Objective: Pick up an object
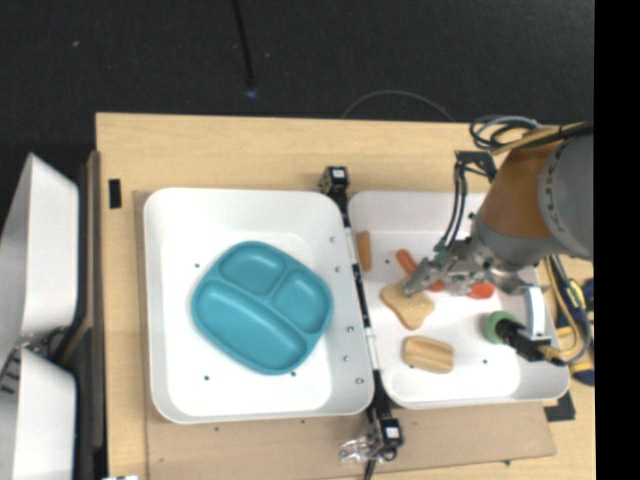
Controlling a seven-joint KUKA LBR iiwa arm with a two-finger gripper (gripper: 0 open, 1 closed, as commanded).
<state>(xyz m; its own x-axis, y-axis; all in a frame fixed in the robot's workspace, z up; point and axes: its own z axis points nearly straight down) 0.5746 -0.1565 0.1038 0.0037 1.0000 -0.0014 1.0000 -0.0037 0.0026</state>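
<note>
Nearest the front edge of the right bin (pixel 450 396), a tan bread roll (pixel 428 354) is lying free, with a green thing (pixel 495 325) off toward that bin's right side. Just behind the roll, a pale bone-shaped biscuit (pixel 407 308) is sitting near the bin's middle, and the hand (pixel 422 280) is hovering right over its back end, apparently touching it. Whether the hand is apart or together cannot be told. A good grasp likely calls for centring on the biscuit's narrow waist and lifting straight up, clear of the roll. Farther back, an orange stick (pixel 405 261) and a brown stick (pixel 364 250) are lying near the divider. In the left bin (pixel 170 388) a blue sectioned plate (pixel 262 306) is resting. A red thing (pixel 482 291) is half hidden under the arm.
</note>
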